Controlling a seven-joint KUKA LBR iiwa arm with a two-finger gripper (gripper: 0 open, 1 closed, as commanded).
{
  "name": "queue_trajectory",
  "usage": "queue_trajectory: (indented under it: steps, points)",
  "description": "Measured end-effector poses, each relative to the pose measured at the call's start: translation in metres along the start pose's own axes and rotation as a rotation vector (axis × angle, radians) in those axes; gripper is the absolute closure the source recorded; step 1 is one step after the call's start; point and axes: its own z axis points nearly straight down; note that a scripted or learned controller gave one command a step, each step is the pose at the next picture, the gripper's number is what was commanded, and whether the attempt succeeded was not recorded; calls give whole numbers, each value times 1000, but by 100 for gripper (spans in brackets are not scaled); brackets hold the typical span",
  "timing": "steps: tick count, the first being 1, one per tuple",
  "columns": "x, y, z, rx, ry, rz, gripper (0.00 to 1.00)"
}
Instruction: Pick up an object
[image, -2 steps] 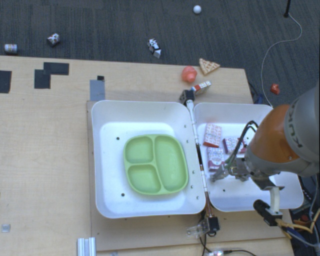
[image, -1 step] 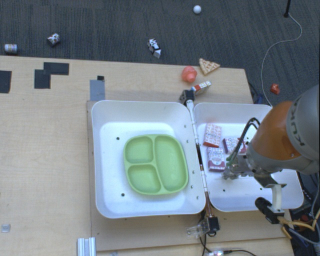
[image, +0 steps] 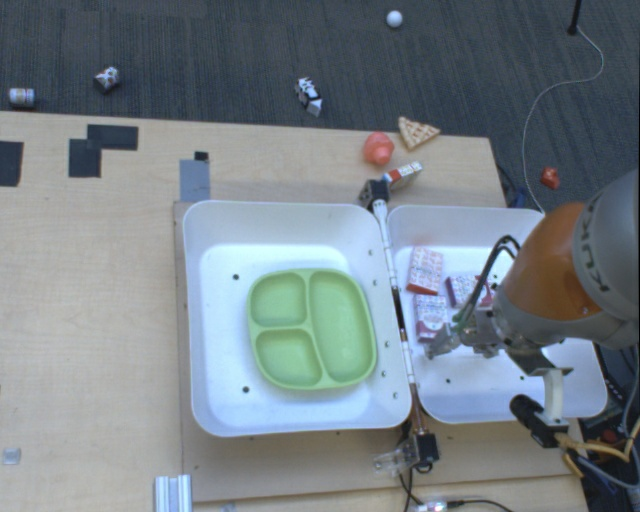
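Several small flat packets lie in the right bin (image: 455, 395): a red-and-white one (image: 425, 268) near the back, a purplish one (image: 461, 288) beside it, and another red-and-white one (image: 431, 314) toward the middle. My gripper (image: 447, 338) hangs low over the right bin, just in front of the middle packet, at the end of the grey wrist with the orange band (image: 548, 270). The arm's body hides the bin's right part. I see nothing held.
A light green divided plate (image: 311, 328) lies in the left bin (image: 215, 300). Behind the bins, on the bench's far edge, sit a red ball (image: 378, 148), a pizza-slice toy (image: 417, 132) and a small red-capped item (image: 404, 173). Cables run at the right.
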Motion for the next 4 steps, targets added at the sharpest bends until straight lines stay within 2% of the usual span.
queue_trajectory:
  steps: [1,2,3,4]
  points:
    - [1,-2,11,6,-1,3,0]
    - [1,0,0,0,-1,-1,100]
    - [1,0,0,0,-1,-1,0]
    - [0,-2,11,6,0,2,0]
